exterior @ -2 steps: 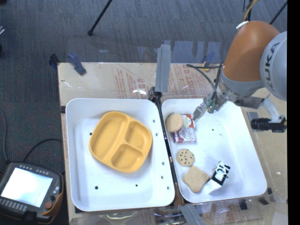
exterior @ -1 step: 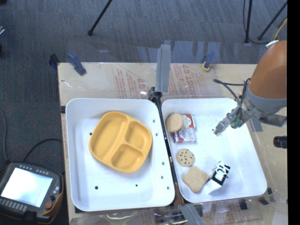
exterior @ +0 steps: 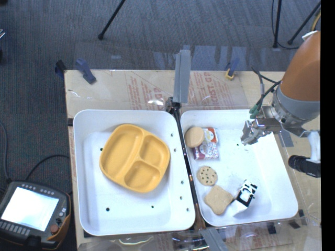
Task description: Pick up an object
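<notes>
The right bin holds several small items. A round tan bun lies against a red and white packet at the bin's upper left. Below them sit a chocolate-chip cookie and a slice of toast. A small black and white object rests beside the toast. My gripper hangs over the bare upper right part of this bin, well to the right of the packet and apart from every item.
A yellow divided plate lies in the left bin. A grey upright post stands behind the seam between the bins. A teach pendant lies on the floor at lower left.
</notes>
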`<action>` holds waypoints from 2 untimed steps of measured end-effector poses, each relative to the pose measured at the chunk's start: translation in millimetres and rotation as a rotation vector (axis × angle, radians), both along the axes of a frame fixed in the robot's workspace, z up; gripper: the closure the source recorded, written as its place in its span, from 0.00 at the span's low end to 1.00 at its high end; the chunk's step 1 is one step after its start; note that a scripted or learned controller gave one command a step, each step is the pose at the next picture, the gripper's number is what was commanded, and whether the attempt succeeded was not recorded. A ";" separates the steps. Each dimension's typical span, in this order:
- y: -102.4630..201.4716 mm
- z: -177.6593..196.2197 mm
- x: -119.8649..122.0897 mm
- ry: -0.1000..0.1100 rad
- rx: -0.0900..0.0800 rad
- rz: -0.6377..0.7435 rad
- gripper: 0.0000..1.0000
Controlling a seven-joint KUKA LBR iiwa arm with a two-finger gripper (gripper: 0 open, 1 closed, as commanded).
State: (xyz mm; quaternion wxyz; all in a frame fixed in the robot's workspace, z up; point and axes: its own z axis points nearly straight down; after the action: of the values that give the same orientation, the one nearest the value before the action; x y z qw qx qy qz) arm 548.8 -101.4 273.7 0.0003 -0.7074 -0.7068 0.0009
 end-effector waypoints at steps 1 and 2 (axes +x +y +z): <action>-59.7 -53.7 -9.2 0.008 0.001 0.007 1.00; 28.1 9.3 6.3 0.002 0.000 -0.437 1.00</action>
State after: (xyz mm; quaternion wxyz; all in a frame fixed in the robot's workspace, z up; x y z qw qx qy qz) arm 555.1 -73.3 283.0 0.0011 -0.8437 -0.5367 0.0014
